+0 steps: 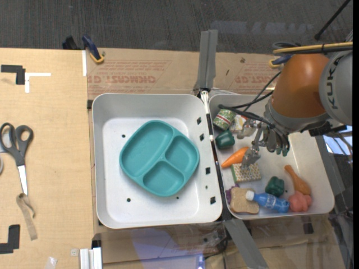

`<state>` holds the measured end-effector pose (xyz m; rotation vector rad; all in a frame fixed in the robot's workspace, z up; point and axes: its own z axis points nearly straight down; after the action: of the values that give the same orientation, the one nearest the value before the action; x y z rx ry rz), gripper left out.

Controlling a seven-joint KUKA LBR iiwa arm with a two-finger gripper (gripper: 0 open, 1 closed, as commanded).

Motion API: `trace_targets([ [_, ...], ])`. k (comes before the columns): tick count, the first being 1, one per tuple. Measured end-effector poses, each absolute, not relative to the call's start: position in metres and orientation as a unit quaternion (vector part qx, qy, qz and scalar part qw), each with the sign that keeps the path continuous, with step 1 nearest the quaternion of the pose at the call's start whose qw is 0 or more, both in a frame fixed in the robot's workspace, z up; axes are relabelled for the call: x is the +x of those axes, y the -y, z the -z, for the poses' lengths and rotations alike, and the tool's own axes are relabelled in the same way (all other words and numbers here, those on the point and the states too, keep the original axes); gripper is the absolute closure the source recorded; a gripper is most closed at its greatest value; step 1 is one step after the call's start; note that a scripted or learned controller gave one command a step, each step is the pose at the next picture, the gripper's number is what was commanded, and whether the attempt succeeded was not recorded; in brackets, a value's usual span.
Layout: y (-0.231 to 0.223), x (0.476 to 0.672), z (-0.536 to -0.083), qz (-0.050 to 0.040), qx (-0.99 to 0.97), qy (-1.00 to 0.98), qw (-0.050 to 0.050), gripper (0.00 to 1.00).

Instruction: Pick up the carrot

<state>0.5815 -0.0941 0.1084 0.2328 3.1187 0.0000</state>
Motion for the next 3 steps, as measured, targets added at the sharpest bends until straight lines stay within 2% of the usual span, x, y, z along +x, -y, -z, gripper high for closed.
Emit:
trace_targets([
  [1,0.096,0.607,-0.096,-0.0003,0.048,-0.999,0.004,0.00],
  [2,0.111,0.561,-0.093,-0.0001,0.073,-0.997,0.002,0.00],
  [3,0.091,0.613,-0.094,-0.0001,0.027,-1.000,0.003,0.00],
])
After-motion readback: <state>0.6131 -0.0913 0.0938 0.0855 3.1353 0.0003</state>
